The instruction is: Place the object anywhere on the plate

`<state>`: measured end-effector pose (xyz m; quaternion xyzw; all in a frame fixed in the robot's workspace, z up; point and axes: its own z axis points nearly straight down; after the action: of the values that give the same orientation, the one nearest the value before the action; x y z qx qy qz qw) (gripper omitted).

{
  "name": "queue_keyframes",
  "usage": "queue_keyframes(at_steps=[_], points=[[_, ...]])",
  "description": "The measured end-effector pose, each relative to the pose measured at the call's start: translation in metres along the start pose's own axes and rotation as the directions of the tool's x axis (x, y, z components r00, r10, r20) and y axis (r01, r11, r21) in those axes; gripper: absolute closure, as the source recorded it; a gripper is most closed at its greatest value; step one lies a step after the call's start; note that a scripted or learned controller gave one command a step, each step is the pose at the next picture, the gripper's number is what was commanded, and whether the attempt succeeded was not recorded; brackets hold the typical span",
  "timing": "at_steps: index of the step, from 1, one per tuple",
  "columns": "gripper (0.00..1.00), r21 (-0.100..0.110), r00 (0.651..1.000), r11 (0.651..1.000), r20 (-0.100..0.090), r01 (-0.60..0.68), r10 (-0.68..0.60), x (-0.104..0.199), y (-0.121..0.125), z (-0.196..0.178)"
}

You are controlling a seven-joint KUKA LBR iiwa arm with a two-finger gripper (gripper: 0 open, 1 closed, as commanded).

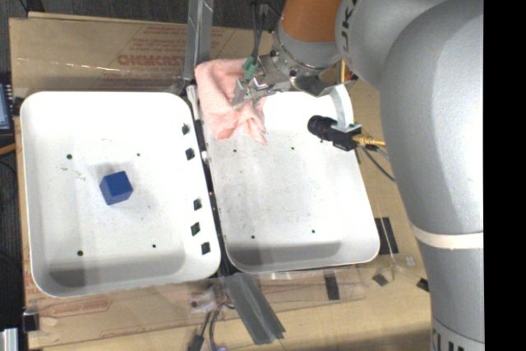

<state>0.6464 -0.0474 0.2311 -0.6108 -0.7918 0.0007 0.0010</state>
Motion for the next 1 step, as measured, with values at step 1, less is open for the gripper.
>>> queue_keyframes(at_steps=[1], points=[[1.0, 0.002, 0.918, 0.918, 0.0, 0.396, -0.396, 0.0477, 0.009, 0.01]])
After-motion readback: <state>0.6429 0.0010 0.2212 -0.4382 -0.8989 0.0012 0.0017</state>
